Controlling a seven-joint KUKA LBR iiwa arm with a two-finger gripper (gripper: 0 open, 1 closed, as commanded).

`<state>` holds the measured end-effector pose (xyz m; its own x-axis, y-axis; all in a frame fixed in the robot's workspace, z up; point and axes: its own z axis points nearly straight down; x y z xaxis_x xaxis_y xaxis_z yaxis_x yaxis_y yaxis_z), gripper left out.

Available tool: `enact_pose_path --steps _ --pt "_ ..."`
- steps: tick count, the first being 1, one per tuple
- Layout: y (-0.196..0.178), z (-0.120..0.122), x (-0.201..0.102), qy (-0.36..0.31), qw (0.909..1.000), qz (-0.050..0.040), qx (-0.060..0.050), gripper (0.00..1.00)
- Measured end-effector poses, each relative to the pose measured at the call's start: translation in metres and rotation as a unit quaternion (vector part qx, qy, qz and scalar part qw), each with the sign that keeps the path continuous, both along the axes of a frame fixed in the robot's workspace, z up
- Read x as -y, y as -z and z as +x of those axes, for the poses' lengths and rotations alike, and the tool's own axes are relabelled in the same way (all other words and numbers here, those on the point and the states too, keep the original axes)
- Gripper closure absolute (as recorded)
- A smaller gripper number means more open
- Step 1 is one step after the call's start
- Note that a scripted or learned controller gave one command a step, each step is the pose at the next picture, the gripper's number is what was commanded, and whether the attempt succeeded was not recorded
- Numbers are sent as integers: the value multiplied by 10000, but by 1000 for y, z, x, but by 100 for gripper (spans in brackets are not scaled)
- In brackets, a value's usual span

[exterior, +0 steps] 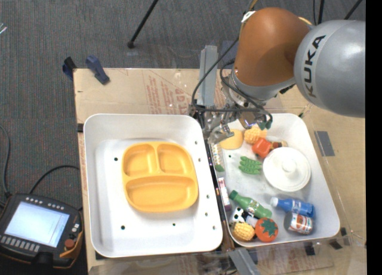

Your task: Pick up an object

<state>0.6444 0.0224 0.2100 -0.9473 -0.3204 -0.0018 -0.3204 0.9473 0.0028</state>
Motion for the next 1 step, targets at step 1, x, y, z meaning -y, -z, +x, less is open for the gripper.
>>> enact_pose_path --steps 1 --pt "11 -19 66 -1868 9824 -7 9 100"
